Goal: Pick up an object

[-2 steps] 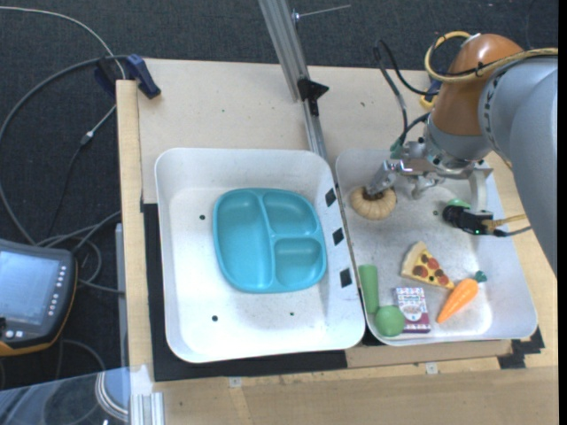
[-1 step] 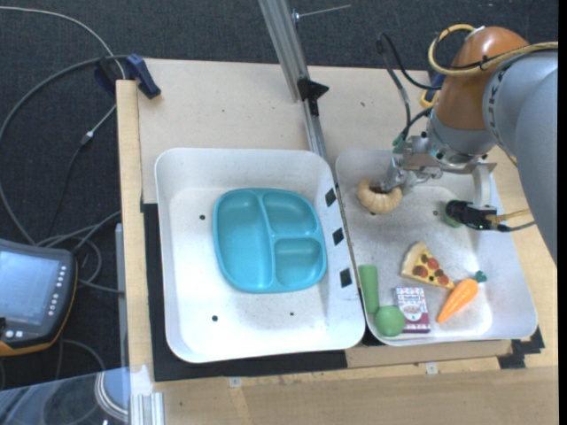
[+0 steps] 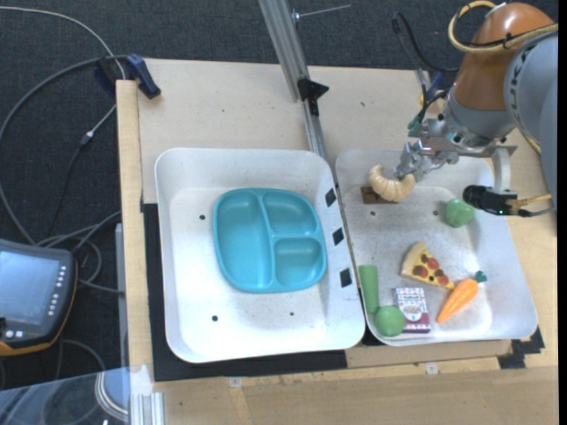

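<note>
My pincer (image 3: 413, 168) stood low over the far end of the right bin (image 3: 514, 277), its tips at the right end of the croissant (image 3: 391, 185). Whether the fingers were closed on it could not be resolved; I cannot tell how far they stood apart. The croissant appeared to rest on or just above the bin floor, so I judged the grasp in hand and the lift not yet done. The croissant was tan, curved and ridged, beside a small brown block (image 3: 369, 195). Nearer lay a green ball (image 3: 458, 212), pizza slice (image 3: 425, 267) and carrot (image 3: 461, 298). The left bin (image 3: 177, 264) held a blue tray (image 3: 268, 239).
</note>
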